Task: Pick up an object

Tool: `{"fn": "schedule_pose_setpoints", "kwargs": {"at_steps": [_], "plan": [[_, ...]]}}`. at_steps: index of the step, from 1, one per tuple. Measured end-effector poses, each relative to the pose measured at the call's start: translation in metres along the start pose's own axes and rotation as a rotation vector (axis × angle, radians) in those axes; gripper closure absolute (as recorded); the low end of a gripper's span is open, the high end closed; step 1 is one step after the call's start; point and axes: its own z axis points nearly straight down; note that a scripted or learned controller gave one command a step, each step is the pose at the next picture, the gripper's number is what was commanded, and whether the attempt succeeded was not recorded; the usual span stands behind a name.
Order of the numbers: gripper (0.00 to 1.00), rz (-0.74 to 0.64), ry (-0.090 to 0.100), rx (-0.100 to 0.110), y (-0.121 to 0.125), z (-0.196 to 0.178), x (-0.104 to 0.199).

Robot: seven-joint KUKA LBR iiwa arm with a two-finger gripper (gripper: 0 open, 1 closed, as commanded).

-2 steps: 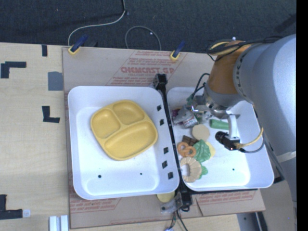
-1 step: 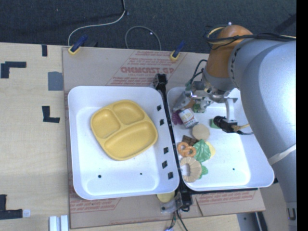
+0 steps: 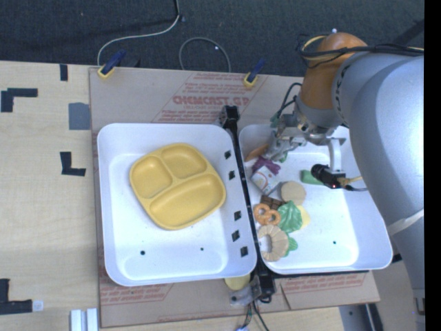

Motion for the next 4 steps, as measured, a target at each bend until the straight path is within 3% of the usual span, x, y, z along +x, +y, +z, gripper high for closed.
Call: {"fn": "schedule_pose_setpoints", "kwargs": {"at_steps": [1,3,4], "plan": [[0.00,-0.001,0.001,-0.001,0.001,0.000,0.001],[0.00,-0.001,0.009,0.000,0.000,0.012,0.002],[0.00,-0.002,0.011,-0.015,-0.030,0.015,0.006]]}}
